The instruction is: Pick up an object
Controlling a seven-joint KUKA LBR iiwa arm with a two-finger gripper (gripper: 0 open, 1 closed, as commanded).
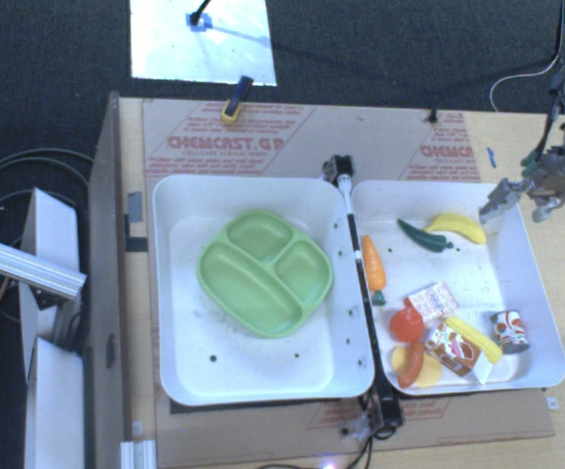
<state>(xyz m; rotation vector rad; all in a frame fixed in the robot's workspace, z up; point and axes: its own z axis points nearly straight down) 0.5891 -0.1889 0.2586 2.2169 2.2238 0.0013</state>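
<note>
In the right bin [546, 360], the near corner holds a crowded heap: a small can [508, 331], a carton [432, 302], a tomato [407, 325]. Farther back, a banana [457, 227] lies lengthwise left-right beside a green pepper [423, 235]. The gripper [502, 201] hovers just right of the banana, its opening too blurred to tell, arm cut off.

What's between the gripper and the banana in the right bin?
Nothing visible. The gripper sits just right of the banana, at the right bin's far edge, with bare white bin between them. The green pepper lies on the banana's other side.
</note>
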